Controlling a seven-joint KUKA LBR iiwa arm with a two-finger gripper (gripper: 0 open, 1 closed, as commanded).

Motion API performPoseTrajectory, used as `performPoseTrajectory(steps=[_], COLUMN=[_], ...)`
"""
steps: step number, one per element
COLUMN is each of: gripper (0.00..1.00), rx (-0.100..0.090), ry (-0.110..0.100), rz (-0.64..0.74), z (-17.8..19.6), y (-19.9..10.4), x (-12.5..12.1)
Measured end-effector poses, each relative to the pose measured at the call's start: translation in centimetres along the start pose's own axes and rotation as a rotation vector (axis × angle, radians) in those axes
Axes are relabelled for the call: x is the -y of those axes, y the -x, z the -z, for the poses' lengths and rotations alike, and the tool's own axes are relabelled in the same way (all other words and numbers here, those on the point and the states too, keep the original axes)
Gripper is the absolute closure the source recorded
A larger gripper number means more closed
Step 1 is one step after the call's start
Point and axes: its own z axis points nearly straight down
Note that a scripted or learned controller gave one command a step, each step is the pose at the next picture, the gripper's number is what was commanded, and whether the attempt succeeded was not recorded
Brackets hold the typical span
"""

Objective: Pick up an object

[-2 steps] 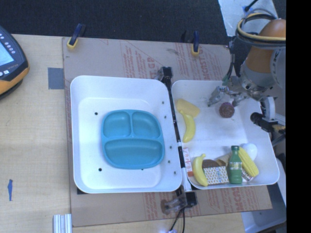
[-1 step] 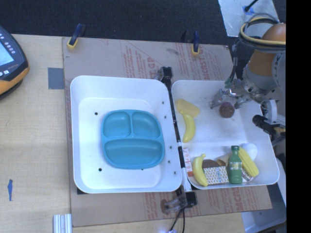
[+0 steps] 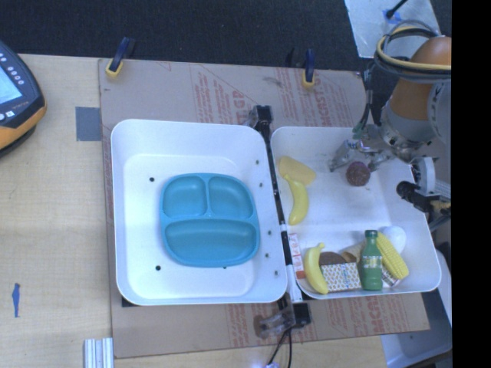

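Note:
My gripper (image 3: 360,162) hangs low over the far part of the right bin (image 3: 337,213), its fingers spread open. A small brown round object (image 3: 358,175) lies on the bin floor just in front of the fingertips, and I see nothing clamped between them. Other things in this bin are a banana (image 3: 298,202) with a yellow piece (image 3: 296,169) above it by the left wall. Along the near wall lie a second banana (image 3: 314,267), a snack box (image 3: 342,277), a green bottle (image 3: 371,261), a corn cob (image 3: 393,255) and a white egg (image 3: 393,236).
The left bin (image 3: 130,205) holds a blue divided plate (image 3: 209,220). A black divider rail (image 3: 273,198) runs between the bins. Blue and yellow clamps (image 3: 308,61) pin the cardboard at the back. A handheld pendant (image 3: 15,90) lies at the far left.

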Motion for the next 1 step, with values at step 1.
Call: performPoseTrajectory(steps=[1], gripper=[0.00], rx=[0.003], ry=[0.006], rz=[-0.001], z=[0.03], y=[0.82], x=[-0.06])
